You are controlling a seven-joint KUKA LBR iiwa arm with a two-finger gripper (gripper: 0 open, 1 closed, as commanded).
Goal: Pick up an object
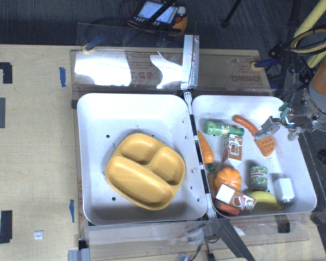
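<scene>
Pale wooden bench (pixel 27 145) underneath, two white bins on top, and we start at the near edge: the right bin (pixel 307 200) has its toys heaped into the near corner, probably slid there along the curved wall, with a yellow banana (pixel 263 198) touching a small green can (pixel 258 176), a white block (pixel 285 188) just beside them, and an orange pumpkin-like piece (pixel 228 177) against a white-and-red carton (pixel 231 196). Over in the left bin (pixel 92 118), a big yellow three-compartment tray (pixel 145 170) lies on its own, tilted across the floor. Moving farther back on the right, an orange carrot (pixel 206 148) lies along the divider, a brown packet (pixel 234 147) beside it, then a green bottle (pixel 223 128) and a red sausage (pixel 244 124) near the far wall. And here's the action: the gripper (pixel 276 125) reaches in from the right, and an orange waffle-like piece (pixel 265 145) sits right below its tip. Is it held? I can't tell whether the jaws are parted or closed, nor whether that piece is gripped or merely beneath. Beyond the bins, a clear plastic sheet (pixel 130 69) and a handheld controller (pixel 157 14) on dark floor.
</scene>
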